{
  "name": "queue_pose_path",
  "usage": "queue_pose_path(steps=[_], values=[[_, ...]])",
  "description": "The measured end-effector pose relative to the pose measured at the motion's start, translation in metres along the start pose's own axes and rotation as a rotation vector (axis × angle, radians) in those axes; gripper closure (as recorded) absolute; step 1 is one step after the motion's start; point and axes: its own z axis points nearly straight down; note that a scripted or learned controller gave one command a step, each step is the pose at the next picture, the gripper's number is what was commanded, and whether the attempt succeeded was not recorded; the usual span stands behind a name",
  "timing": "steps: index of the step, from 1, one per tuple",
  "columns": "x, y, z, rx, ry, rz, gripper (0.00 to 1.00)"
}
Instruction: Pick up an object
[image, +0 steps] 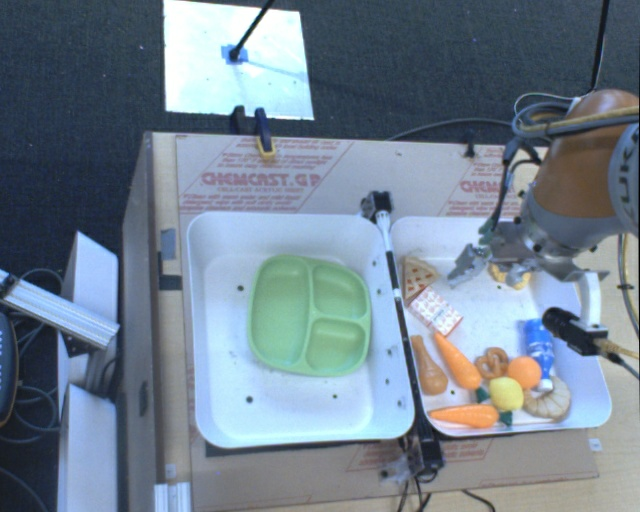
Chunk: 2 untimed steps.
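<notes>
My gripper (492, 266) hangs over the far part of the right bin (570, 300), its fingers spread open with nothing between them. Just left of it lies a waffle-like wedge (418, 270), and a pink checkered packet (435, 311) is in front of that. A small yellowish item (518, 277) sits partly hidden under the gripper's right side. Toward the near edge lie a tan drumstick (430, 367), two carrots (458, 362) (465, 414), a pretzel (492, 360), an orange (524, 372), a lemon (506, 393) and a blue bottle (538, 345).
The left bin (225, 400) holds a green divided plate (308, 315). A black divider bar (395, 300) runs between the bins. A black fixture (572, 333) juts in over the right bin's right side. Cables trail behind the arm (585, 150).
</notes>
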Motion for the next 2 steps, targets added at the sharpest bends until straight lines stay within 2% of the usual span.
queue_pose_path(steps=[1, 2], values=[[-0.007, -0.010, 0.091, 0.003, 0.000, 0.002, 0.00], [0.002, -0.034, 0.127, 0.001, 0.000, 0.002, 0.00]])
